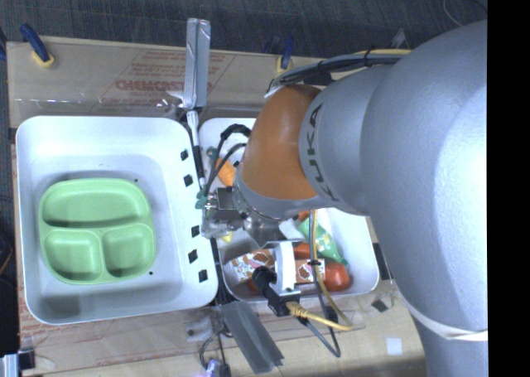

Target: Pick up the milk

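dark carpet runs behind the bench (99, 69), which is covered in brown cardboard and carries two shallow white bins side by side. the left bin (50, 143) holds a green divided tray (98, 230) and nothing else i can make out. the arm (397, 168), grey with its orange band (277, 156), hangs low over the right bin (364, 272) and covers most of it, with the wrist hardware down near the bin's left wall. the jaws are hidden under the wrist, so i cannot tell whether they are apart or together, or on anything. what shows of the contents sits at the near end: a brown printed packet (248, 266), a red piece (335, 274), a green and white packet (325, 247) and something orange (224, 172) by the far wall. i cannot pick out the milk for certain; i judge it lies in this bin, perhaps under the arm. to do this step well, the reach should settle squarely over the carton, clear of the crowded neighbours and the bin wall, and close only once it is centred, since a skewed grip among these packets could slip or drag the wrong item.
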`<state>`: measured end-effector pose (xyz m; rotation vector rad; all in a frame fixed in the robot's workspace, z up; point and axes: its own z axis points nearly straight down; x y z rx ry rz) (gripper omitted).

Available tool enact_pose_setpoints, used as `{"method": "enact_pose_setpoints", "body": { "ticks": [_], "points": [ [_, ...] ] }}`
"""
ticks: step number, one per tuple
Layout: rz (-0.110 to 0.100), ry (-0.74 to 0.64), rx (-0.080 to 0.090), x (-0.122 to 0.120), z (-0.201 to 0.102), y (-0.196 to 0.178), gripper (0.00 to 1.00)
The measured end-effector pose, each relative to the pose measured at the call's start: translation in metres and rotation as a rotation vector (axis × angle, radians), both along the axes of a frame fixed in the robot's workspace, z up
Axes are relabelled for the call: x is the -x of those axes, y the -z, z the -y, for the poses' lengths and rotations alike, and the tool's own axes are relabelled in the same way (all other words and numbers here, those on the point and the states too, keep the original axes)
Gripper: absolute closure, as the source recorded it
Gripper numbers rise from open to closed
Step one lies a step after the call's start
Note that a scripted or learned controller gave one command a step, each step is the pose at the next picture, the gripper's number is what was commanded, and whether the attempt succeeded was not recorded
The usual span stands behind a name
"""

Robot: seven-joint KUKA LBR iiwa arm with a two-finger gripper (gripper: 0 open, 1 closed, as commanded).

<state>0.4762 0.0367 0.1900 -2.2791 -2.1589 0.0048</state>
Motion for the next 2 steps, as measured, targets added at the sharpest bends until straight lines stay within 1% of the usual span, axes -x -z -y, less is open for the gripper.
{"method": "enact_pose_setpoints", "body": {
  "ticks": [1, 2],
  "points": [
    [-0.002, -0.114, 0.000, 0.001, -0.051, -0.006, 1.00],
    [-0.003, 0.073, 0.002, -0.018, -0.123, -0.003, 1.00]
  ]
}}
